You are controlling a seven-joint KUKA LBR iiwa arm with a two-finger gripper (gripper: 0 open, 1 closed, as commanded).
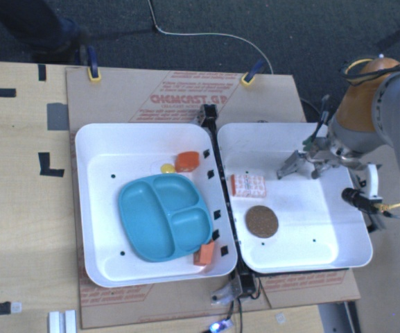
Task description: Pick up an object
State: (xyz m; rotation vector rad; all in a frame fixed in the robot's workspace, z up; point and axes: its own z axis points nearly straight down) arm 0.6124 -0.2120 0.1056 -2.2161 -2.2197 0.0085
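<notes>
Overhead, we see the gripper (298, 166) spread open and holding nothing above the right bin (338, 252), up and right of the brown disc (262, 222).

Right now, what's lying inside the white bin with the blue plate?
Beside the blue plate in the left bin: an orange block, a yellow piece, another orange piece. Anything underneath the plate is hidden.

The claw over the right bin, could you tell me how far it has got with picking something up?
Nothing looks picked up yet. The claw hangs above the right bin with nothing visibly in it. The brown disc and the red-printed packet lie on the bin floor, apart from it. Descent, grasp and lift remain.
</notes>
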